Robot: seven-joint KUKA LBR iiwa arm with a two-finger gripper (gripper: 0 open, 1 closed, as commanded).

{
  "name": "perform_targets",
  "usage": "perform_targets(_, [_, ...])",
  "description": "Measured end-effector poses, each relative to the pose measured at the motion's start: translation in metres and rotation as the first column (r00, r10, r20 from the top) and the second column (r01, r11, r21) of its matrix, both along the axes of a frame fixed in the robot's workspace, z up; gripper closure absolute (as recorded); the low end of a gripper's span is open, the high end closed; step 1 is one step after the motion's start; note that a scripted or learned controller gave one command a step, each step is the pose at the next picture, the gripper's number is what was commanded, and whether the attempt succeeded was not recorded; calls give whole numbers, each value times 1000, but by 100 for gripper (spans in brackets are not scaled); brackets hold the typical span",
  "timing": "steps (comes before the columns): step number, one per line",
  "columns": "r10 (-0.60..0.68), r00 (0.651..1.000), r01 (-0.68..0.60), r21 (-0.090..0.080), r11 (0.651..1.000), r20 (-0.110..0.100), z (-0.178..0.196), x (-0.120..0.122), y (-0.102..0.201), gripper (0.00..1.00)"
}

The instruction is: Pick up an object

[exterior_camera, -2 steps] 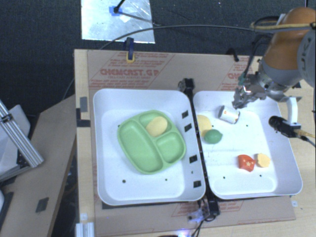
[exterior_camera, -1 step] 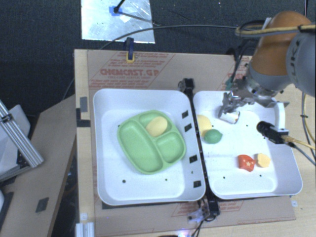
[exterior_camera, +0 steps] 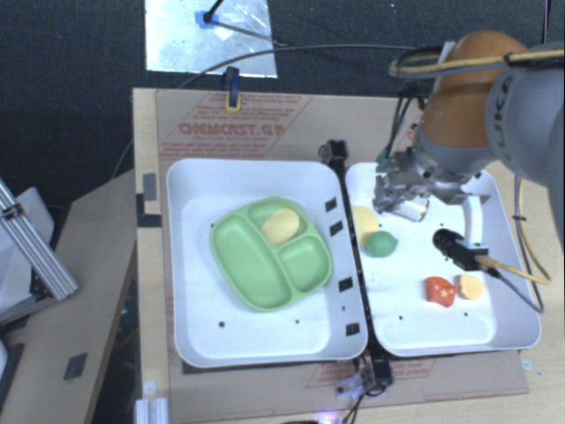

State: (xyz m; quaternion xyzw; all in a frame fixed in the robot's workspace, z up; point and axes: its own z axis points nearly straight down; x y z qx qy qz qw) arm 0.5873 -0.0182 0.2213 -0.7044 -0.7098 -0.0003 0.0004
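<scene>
Bench [exterior_camera: 150, 237]: tan board top, red "CHEMCAST" lettering on the protective sheet at the far side. Two shallow white bins sit directly on it, side by side, touching along a black clipped seam. Left bin [exterior_camera: 190, 325] larger-looking, right bin [exterior_camera: 494, 334] at the bench's right edge. Blue-and-yellow clamp [exterior_camera: 232, 87] on the far edge. Shiny foil sheet [exterior_camera: 210, 23] lies beyond that, on dark fabric. Small black fitting [exterior_camera: 378, 374] at the near edge below the seam.
</scene>
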Motion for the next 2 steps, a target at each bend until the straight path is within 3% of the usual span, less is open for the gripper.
perform_targets(2, [2, 1000, -2, 1, 1000, 0, 5, -37, 92, 100])
